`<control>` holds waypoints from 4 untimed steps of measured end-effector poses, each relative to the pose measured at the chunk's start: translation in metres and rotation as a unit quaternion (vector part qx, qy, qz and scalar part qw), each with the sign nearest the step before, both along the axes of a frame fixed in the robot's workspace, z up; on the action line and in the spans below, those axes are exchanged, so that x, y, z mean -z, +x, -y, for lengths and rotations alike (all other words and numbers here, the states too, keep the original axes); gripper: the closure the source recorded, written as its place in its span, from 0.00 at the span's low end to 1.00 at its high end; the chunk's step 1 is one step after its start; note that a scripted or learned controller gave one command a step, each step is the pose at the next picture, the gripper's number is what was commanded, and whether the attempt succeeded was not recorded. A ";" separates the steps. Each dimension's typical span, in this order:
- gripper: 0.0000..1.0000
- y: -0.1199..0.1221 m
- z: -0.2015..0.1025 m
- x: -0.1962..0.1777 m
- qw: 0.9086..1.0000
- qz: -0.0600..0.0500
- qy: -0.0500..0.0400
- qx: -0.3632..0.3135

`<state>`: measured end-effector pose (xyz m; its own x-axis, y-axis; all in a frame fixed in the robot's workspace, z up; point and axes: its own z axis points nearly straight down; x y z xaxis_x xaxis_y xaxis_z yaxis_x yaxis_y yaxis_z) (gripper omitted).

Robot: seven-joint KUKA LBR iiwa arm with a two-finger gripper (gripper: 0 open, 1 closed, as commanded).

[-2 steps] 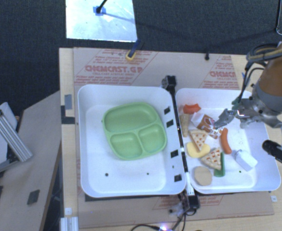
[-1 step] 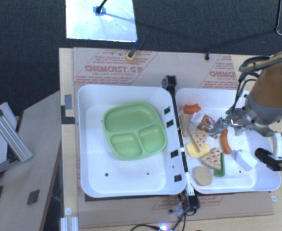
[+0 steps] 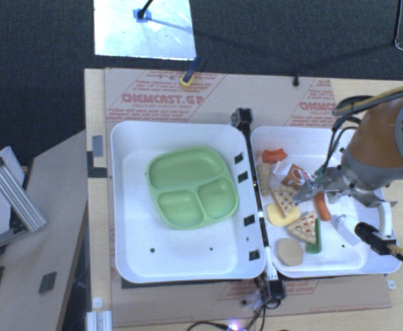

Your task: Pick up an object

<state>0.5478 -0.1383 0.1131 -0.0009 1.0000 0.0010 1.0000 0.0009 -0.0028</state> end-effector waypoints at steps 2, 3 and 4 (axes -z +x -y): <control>1.00 0.004 0.000 0.015 1.000 0.006 -0.001 0.000; 1.00 0.013 -0.002 -0.032 1.000 0.004 -0.001 -0.002; 1.00 0.014 -0.007 -0.096 1.000 0.005 -0.001 -0.002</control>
<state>0.5614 -0.1314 0.2088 -0.0051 1.0000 -0.0016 1.0000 0.0051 0.0078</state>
